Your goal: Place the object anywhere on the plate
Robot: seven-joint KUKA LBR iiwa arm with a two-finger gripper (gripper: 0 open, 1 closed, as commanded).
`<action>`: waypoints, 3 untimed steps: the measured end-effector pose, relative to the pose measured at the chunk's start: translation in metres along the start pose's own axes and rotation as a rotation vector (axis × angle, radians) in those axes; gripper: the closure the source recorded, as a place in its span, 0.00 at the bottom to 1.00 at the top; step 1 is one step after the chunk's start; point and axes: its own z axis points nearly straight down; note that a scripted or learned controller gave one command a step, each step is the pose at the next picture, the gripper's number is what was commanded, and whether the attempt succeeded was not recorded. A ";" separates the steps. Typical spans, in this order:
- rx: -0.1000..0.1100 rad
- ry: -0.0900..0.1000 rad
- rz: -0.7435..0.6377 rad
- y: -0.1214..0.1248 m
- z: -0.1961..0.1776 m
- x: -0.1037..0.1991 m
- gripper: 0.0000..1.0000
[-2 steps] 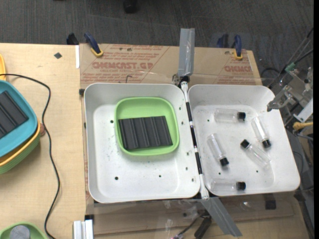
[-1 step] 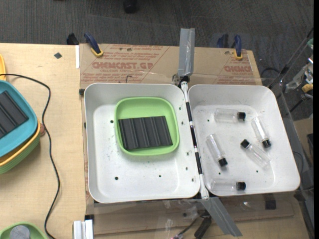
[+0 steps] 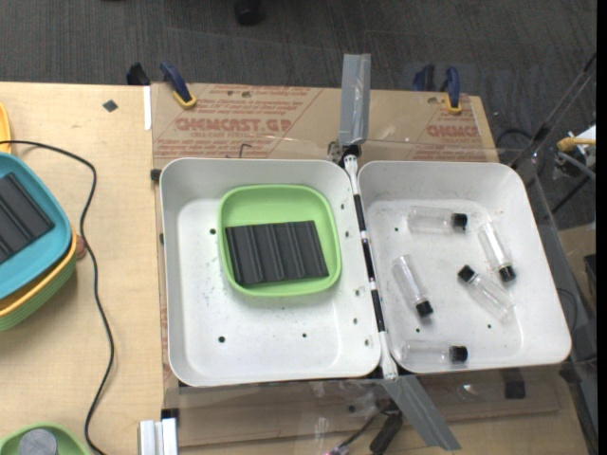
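A square green plate (image 3: 275, 195) sits in the upper middle of the left white bin (image 3: 190, 339). A dark grey ribbed rectangular pad (image 3: 278, 252) lies flat on the plate and covers most of its floor. In the right white bin (image 3: 536, 254) lie several clear vials with black caps: one at the top (image 3: 436, 222), one on the right (image 3: 495, 251), one in the middle (image 3: 412, 285), one beside it (image 3: 484, 290) and one near the front wall (image 3: 432, 354).
Both bins rest on brown cardboard (image 3: 247, 121) held by two clamps (image 3: 177, 83) (image 3: 451, 88). At the far left stands a stack of teal and green plates (image 3: 28, 245), with a black cable (image 3: 95, 282) running across the wooden bench beside it.
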 end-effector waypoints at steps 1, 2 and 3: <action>0.000 0.001 0.091 -0.025 0.025 -0.009 0.00; 0.001 0.001 0.094 -0.005 0.043 -0.017 0.00; 0.001 0.001 0.094 -0.008 0.047 -0.026 0.00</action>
